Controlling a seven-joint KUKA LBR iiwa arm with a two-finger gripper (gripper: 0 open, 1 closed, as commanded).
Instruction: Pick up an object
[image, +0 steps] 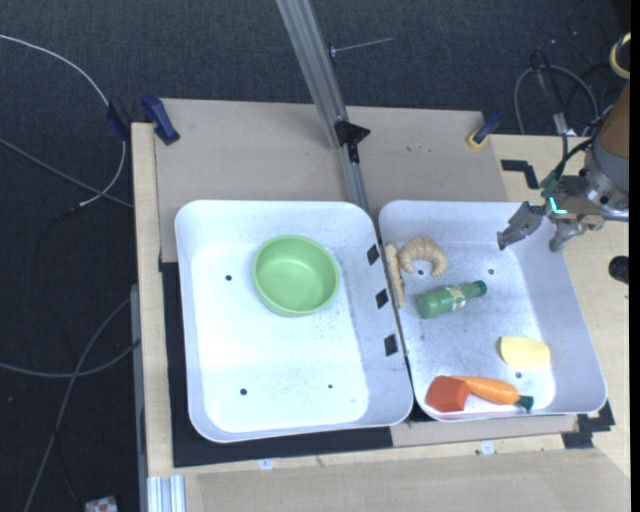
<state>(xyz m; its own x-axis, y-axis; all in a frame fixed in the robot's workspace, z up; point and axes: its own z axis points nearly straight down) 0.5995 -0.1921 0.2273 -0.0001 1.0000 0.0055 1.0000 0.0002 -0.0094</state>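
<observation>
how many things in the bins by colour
green: 2, bowl and bottle
tan: 1, croissant
yellow: 1, yellow piece
orange: 1, carrot
red: 1, red block
total: 6

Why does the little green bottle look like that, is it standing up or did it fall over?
Fallen over. The green bottle lies on its side in the right bin, cap pointing right.
</observation>
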